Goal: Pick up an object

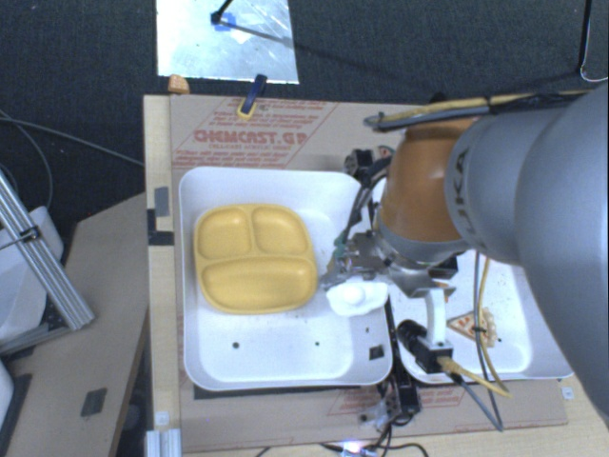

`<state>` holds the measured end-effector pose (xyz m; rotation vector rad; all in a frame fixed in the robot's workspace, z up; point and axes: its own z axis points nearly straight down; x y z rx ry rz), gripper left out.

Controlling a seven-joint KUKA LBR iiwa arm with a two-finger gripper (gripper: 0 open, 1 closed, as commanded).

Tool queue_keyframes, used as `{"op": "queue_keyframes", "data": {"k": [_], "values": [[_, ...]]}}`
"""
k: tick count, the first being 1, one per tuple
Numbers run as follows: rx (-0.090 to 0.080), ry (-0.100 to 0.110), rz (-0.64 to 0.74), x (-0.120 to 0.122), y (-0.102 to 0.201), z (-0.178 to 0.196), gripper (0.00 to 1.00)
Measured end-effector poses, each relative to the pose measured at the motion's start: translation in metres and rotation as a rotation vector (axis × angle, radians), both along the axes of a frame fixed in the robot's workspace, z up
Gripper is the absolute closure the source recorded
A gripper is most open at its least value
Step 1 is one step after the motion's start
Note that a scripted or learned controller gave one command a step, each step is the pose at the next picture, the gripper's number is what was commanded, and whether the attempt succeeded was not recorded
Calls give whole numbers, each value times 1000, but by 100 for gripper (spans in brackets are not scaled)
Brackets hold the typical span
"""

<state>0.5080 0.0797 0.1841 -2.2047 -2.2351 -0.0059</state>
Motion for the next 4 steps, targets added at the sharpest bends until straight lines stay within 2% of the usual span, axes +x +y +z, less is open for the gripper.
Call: {"op": "queue_keyframes", "data": {"k": [1, 2, 3, 4], "values": [[-4, -3, -13, 37, -19, 0, 100], [-2, 2, -6, 12, 26, 0, 100], [-3, 5, -7, -23, 49, -23, 100], [-6, 8, -14, -23, 33, -87, 100]]}}
